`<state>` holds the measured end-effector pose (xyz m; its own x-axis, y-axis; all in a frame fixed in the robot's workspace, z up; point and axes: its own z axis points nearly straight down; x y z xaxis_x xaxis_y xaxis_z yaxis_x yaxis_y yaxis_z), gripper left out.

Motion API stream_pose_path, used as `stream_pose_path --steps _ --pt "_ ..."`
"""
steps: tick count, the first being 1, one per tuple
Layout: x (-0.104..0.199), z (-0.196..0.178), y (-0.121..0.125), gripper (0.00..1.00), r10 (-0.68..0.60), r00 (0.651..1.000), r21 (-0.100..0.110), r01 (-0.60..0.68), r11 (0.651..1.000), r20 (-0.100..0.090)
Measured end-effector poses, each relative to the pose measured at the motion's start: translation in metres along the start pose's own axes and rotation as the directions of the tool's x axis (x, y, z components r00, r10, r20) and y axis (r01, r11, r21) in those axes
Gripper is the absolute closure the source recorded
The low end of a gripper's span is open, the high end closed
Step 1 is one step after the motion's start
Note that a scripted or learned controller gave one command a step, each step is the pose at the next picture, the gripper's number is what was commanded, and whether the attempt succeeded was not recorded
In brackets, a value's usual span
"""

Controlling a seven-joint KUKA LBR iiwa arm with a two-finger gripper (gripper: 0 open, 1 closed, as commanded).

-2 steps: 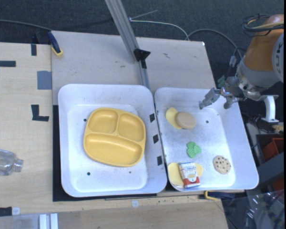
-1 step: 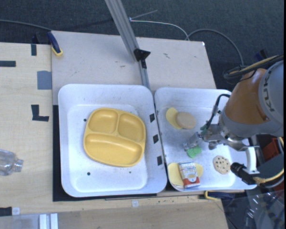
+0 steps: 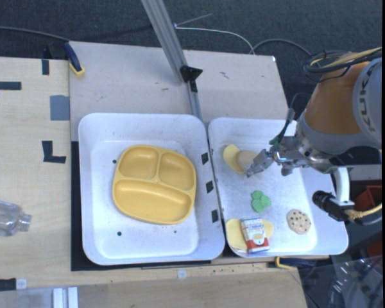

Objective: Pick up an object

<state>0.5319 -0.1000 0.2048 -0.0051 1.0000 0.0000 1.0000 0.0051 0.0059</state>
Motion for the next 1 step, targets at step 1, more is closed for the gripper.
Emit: stream_pose_path --steps 1 --pt "-0.0419 0.0293 -0.0121 0.0 0.008 1.0 0.011 -0.008 1.0 0.002"
